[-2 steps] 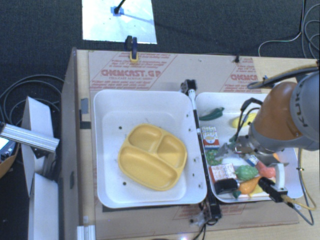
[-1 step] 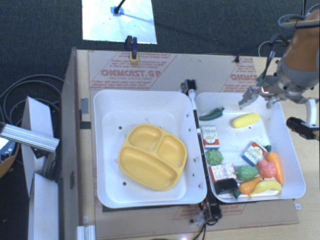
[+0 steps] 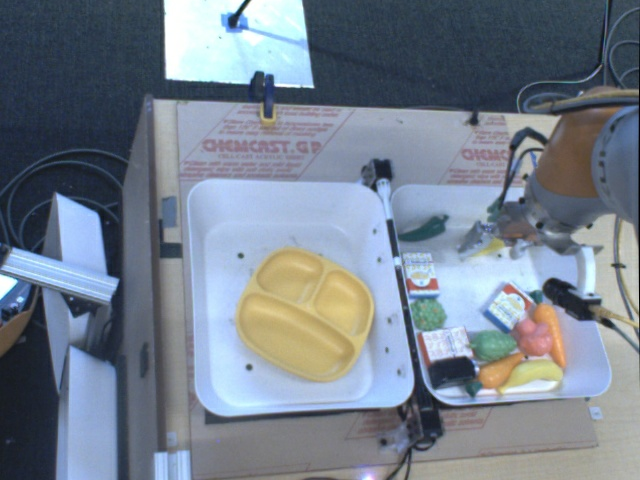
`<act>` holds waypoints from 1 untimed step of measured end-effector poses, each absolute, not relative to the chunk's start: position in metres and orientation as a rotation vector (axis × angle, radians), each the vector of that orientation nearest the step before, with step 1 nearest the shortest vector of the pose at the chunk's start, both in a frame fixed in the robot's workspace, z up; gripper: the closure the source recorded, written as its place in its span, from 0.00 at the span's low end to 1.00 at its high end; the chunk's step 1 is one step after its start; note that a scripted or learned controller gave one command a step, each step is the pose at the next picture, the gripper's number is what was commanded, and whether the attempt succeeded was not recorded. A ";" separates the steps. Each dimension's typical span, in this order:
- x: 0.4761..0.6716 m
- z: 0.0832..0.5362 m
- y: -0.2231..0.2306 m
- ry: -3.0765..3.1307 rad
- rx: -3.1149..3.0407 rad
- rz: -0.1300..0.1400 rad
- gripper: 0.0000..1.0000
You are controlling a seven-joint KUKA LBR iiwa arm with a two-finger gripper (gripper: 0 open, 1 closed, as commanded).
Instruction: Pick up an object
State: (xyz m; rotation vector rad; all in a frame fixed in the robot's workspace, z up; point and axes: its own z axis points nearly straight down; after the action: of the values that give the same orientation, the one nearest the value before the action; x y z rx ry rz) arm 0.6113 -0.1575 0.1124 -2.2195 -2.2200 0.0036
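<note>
Though the claw point(image 3: 478, 238) hovers over the right bin point(image 3: 600, 368), its grip is unclear.

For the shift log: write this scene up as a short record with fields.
left bin: holds a yellow divided tray
right bin: holds toy food
far end of right bin: green pepper
near end of right bin: carrot, small cartons, green and yellow pieces, crowded together
arm: over the far right part of the right bin
claw: low near the green pepper; nothing seen between its fingers
</note>
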 end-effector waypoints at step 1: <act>0.559 0.082 -0.188 -2.216 -2.223 0.005 0.00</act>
State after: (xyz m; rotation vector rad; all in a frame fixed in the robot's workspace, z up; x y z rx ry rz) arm 0.5592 -0.1875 0.0824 -2.2231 -2.2156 0.0050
